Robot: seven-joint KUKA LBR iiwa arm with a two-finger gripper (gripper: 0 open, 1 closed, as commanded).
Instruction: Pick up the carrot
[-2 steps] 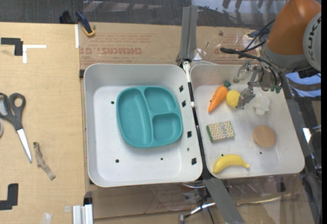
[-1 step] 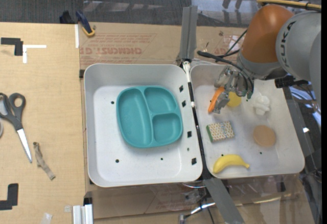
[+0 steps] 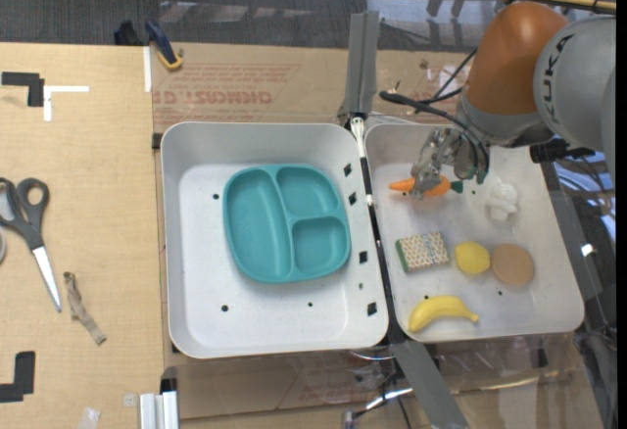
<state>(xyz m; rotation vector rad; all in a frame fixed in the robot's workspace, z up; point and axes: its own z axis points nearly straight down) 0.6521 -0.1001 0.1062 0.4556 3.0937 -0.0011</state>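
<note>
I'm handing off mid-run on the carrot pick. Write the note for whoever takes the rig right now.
Gripper: down in the right bin, directly over the carrot; whether it has a grasp cannot be told from this angle.
Carrot: on the bin floor near the back left, its orange tip poking out left of the gripper.
Nearby: sponge, lemon, banana.
Done: approach.
Left: confirm the grasp, then lift.

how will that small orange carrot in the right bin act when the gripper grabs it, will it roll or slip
The small orange carrot lies flat on the white right bin under the two-finger gripper. Its rounded, tapered shape suggests it may roll or swing aside if nudged. It looks stiff and light, probably plastic, so it could slip from a shallow pinch.
</note>
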